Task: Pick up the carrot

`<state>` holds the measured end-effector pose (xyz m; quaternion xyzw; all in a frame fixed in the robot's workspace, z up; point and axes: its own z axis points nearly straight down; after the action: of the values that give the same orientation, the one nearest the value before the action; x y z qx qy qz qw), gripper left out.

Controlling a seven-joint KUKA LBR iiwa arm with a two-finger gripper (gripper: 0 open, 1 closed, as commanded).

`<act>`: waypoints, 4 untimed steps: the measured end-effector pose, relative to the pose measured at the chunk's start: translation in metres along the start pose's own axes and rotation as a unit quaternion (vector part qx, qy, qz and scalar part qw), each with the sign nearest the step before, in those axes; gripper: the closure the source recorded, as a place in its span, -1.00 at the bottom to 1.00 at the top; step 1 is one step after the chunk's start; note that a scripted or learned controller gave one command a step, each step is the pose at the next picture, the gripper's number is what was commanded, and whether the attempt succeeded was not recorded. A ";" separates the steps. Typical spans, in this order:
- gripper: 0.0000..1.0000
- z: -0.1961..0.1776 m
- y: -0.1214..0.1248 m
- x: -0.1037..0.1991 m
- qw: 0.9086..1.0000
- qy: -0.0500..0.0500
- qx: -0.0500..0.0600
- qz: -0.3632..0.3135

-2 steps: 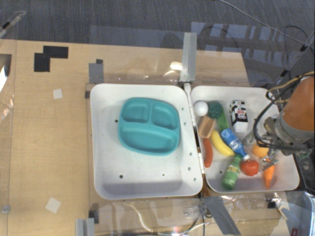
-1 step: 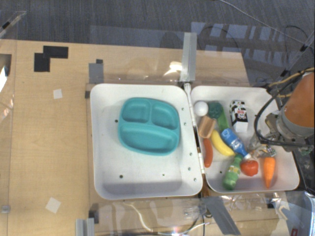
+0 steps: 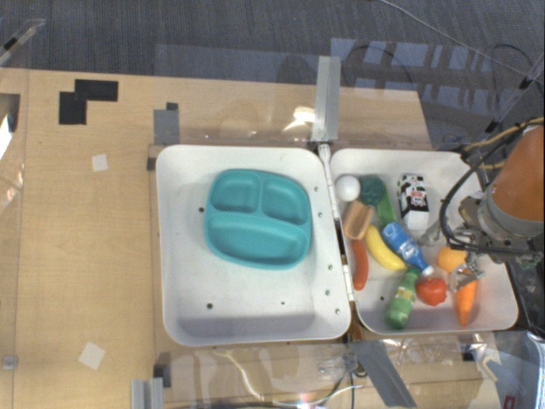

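pale wooden bench (image 3: 77, 254) under a slanted view, with black l-shaped marks (image 3: 85, 99) near the far left corner and small pale squares of tape (image 3: 91, 355) here and there. beyond the bench's far edge, grey ribbed floor (image 3: 213, 11) with thin cables running across. clear sheeting with glare along the far and near sides of the bins.

two shallow white bins side by side. left bin (image 3: 183, 296) holding a teal divided plate (image 3: 257, 217), lying flat near its middle. right bin (image 3: 366, 313) crowded with toy food — white ball (image 3: 347, 187), dark green vegetable (image 3: 373, 191), small black-and-white carton (image 3: 414, 196), yellow banana (image 3: 381, 251), blue bottle (image 3: 402, 245), red chilli (image 3: 360, 267), tomato (image 3: 432, 290), green bottle (image 3: 400, 307).

carrot (image 3: 466, 302) lying in the near right corner of the right bin, just beside the tomato, pointing toward the near rim.

grey arm with orange band (image 3: 521, 177) reaching in from the right, over the right bin's far right part. gripper (image 3: 464, 254) low above an orange fruit (image 3: 450, 259), just beyond the carrot — cannot tell how wide the claw stands, nor whether anything sits in it.
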<state>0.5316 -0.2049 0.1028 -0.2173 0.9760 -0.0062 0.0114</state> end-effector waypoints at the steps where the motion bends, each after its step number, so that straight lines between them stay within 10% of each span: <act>1: -1.00 0.012 0.013 0.027 0.999 0.002 -0.003 0.034; 2: 1.00 -0.001 0.011 0.022 1.000 -0.002 0.001 0.030; 3: -1.00 -0.001 0.012 0.022 1.000 -0.001 0.001 0.030; 4: -1.00 0.012 0.013 0.029 0.971 0.005 -0.003 0.238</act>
<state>0.5000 -0.2058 0.0896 0.0209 0.9998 -0.0019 0.0070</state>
